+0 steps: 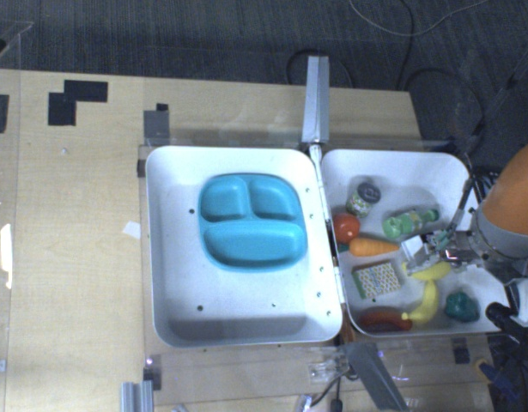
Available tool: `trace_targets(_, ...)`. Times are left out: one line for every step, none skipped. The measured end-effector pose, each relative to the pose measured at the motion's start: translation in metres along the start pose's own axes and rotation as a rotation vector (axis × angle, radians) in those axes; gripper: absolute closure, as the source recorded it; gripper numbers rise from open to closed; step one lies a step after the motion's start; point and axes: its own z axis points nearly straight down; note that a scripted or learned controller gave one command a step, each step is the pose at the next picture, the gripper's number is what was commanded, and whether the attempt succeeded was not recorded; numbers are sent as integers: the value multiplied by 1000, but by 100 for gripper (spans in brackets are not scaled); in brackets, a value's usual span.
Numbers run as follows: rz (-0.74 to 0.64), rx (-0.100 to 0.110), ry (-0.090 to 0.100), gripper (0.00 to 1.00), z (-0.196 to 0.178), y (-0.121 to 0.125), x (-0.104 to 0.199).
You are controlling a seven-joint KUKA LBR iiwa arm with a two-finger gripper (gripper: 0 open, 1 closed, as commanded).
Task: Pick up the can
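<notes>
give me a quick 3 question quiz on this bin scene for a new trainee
1. True or false: the blue divided plate lies in the left bin.
2. Which item lies nearest the can in the right bin?
A. teal item
B. green bottle
C. dark red item
3. Fill in: the gripper hovers over the ___ bin, near the banana.

Key
1. True.
2. B; the bottle lies just right of and below the can, while the other two sit at the bin's near edge.
3. Right; it is beside the banana and the carrot, away from the can at the far side.
</notes>
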Motion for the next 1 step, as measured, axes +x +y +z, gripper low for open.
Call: trace_targets(90,-9,2,0,25,99,-21)
